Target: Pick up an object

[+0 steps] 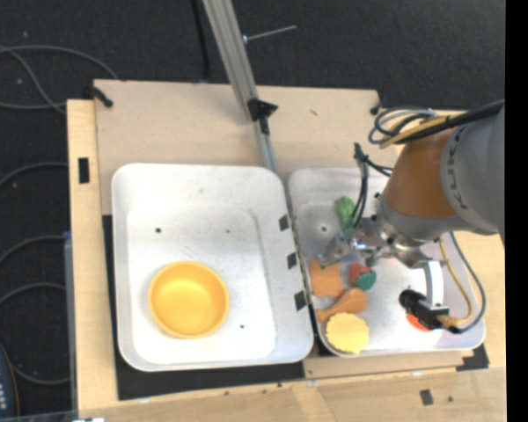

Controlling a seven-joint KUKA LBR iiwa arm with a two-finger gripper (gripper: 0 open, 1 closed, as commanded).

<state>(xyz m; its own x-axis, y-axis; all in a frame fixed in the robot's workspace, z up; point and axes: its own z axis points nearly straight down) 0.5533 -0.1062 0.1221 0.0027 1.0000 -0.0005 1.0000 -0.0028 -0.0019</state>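
The arm reaches into the right bin [310, 202], its gripper [363, 251] low over a cluster of small things; whether its jaws are wide or closed cannot be told. Just below lie a red-green piece [363, 278], an orange block [326, 280] and a yellow disc [347, 332]. A yellow bowl [188, 299] sits in the left bin [194, 200].

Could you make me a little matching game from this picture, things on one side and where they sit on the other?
Things:
1. yellow bowl
2. pale yellow disc
3. green piece
4. orange band

Places:
A. upper part of the right bin
B. on the arm
C. left bin
D. near front edge of the right bin

Pairs: 1-C, 2-D, 3-A, 4-B
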